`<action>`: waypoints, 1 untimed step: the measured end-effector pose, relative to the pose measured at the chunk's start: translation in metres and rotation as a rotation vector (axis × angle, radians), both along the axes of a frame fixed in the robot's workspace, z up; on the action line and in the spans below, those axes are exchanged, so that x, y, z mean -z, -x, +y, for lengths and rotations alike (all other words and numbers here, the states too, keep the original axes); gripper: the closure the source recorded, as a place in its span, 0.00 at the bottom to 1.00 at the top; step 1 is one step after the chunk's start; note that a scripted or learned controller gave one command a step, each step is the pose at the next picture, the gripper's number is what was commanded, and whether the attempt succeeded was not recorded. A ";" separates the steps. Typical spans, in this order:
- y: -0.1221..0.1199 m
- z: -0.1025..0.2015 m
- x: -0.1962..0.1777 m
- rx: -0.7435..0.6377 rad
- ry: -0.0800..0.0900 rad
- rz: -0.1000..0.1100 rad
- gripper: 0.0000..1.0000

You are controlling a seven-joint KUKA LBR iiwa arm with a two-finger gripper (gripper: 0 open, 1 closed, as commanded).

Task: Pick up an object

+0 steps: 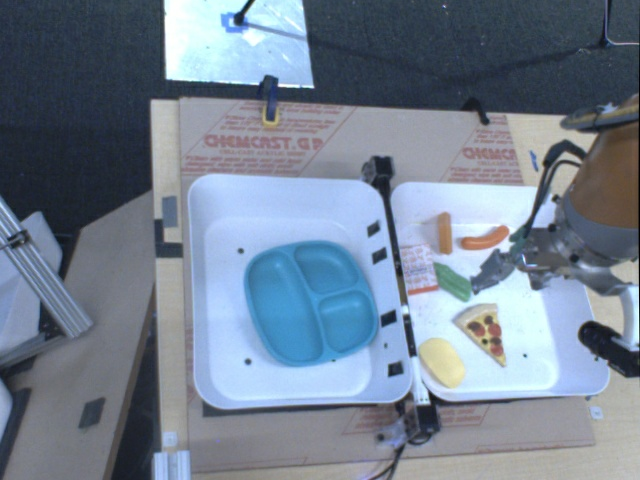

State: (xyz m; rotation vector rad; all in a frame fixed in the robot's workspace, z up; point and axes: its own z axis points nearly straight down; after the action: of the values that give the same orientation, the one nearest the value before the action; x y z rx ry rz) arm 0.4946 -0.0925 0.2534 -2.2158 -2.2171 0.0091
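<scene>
Here the fingers (487, 273) hover blurred above the green piece (452, 281); whether they are spread is unclear

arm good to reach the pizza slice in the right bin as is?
Probably yes. The gripper hovers in the right bin, just up and right of the pizza slice. The slice lies flat with bare floor around it; the yellow lump and green piece sit apart from it.
</scene>
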 end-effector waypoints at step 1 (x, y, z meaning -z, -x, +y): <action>-0.002 0.000 -0.005 -0.002 0.001 -0.011 0.00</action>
State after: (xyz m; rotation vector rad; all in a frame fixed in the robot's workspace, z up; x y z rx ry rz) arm 0.4965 -0.0923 0.2585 -2.2192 -2.2258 -0.0017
